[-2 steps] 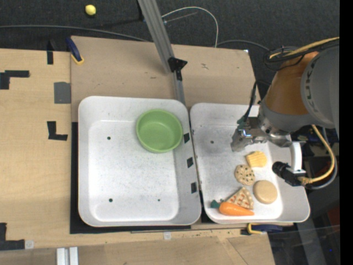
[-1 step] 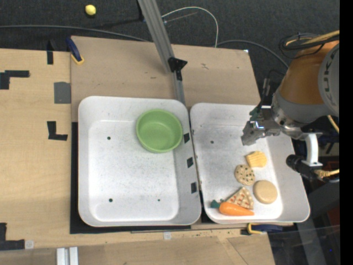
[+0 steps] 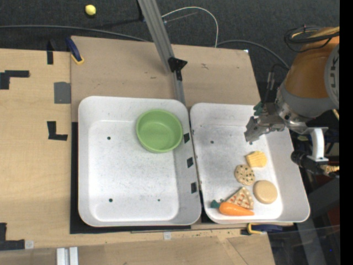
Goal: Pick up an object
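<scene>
Two white bins sit side by side on the worktop (image 3: pixel 127 76). The left bin (image 3: pixel 99 203) holds a green bowl (image 3: pixel 159 130). The right bin (image 3: pixel 220 131) holds a cheese wedge (image 3: pixel 256 159), cookie (image 3: pixel 244 174), round bun (image 3: pixel 265 192), pizza slice (image 3: pixel 241 198) and carrot (image 3: pixel 235 208). The tool (image 3: pixel 255 132) hangs over the right bin above the cheese; its grip cannot be told.

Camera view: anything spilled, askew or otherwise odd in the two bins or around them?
Nothing in the bins stands out: green bowl upright in the left bin, toy foods clustered in the right bin. One small yellow ball lies off the bench on the dark floor.
</scene>
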